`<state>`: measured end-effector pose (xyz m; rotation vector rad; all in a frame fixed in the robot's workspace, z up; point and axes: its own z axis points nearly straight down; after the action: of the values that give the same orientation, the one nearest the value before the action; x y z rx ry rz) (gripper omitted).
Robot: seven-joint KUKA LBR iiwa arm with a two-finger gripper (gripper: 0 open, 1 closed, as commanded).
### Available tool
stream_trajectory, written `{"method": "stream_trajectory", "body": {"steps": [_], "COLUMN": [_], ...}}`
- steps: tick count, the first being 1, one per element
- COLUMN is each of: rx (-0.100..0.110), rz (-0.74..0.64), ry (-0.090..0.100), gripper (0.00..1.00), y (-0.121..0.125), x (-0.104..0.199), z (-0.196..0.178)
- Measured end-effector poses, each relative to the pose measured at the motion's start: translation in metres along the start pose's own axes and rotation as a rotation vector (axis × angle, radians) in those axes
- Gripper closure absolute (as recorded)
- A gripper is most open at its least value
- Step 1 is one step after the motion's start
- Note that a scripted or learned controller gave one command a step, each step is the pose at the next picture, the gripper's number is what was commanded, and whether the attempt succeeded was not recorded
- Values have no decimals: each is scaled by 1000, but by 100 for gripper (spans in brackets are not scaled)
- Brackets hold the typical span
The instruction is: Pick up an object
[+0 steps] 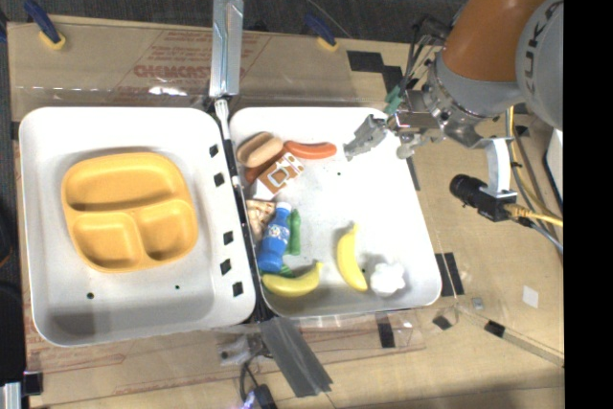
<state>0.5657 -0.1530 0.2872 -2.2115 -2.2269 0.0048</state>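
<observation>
My gripper (362, 139) hangs over the back right part of the right bin (402, 206), with nothing between its fingers. Just left of it lies an orange sausage (310, 149). A brown bun (259, 148) and a small brown-and-white box (283, 173) sit by the bin's left wall. Further forward are a blue bottle (276, 239), a green item (295, 233), two yellow bananas (351, 258) (293, 282) and a white lump (387, 278).
The left bin (38, 148) holds a yellow compartment tray (126, 208). A metal bar (226, 43) stands upright behind the divider between the bins. Blue clamps (44, 22) sit at the bench's back edge.
</observation>
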Motion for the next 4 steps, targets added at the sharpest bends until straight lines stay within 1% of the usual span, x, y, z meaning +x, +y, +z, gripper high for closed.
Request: {"method": "stream_trajectory", "body": {"steps": [1, 2, 3, 4], "rx": [6, -3, -3, -11], "rz": [33, 52, 47, 116], "ry": [2, 2, 0, 1], "gripper": [0, 0, 100, 100], "y": [-56, -73, -73, -69], "x": [9, -4, -5, 32], "z": [106, 196, 186, 34]}}
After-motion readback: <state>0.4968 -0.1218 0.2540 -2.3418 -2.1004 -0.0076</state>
